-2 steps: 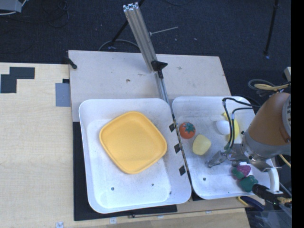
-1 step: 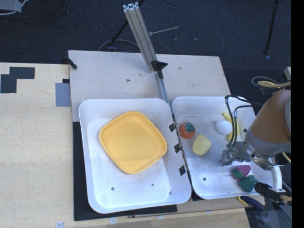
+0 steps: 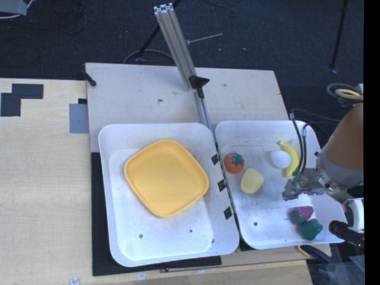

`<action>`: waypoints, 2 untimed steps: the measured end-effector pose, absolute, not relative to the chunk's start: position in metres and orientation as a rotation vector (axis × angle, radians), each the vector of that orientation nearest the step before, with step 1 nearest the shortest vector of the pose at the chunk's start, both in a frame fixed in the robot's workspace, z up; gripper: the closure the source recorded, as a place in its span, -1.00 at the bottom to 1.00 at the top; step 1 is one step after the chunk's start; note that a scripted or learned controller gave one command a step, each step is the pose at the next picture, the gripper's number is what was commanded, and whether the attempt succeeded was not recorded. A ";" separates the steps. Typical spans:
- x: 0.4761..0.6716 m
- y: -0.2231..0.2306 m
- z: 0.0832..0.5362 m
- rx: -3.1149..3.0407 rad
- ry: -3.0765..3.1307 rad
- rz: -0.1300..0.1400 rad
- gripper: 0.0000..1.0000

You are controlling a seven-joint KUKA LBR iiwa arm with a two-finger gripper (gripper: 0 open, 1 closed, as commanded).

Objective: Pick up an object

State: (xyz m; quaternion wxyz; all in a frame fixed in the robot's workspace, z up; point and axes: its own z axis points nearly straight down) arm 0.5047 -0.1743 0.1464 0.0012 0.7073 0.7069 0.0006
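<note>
down at the bottom of the view sits the left bin [image 3: 119,242], and a big yellow plate [image 3: 166,177] lies in it, square with soft round corners, tipped a bit like a diamond. white floor shows all round the plate, most of it at 6 o'clock.

the right bin [image 3: 261,233] holds the small things. a red ball with a green top [image 3: 234,162] sits by the wall between the bins. at 4 o'clock from it, close by, is a pale yellow lump [image 3: 252,181]. a white egg [image 3: 279,158] touches a yellow banana [image 3: 290,157] that curves down toward the arm. near the bin's 5 o'clock corner lie a pink piece [image 3: 304,212] and a dark green piece [image 3: 310,228], side by side — their shapes are hard to make out.

the gripper [image 3: 295,190] hangs low in the bin, just under the banana's tip and just above the pink piece. it is dark and small, so i cannot tell how it is set or if it has anything.

open floor lies in the middle of this bin, at 9 o'clock from the gripper.

the arm [image 3: 347,150] — grey with an orange band — is cut off at the right.
</note>
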 end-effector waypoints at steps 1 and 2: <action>0.510 -0.184 0.196 2.220 2.218 0.003 1.00; 0.509 -0.180 0.257 2.218 2.219 0.004 1.00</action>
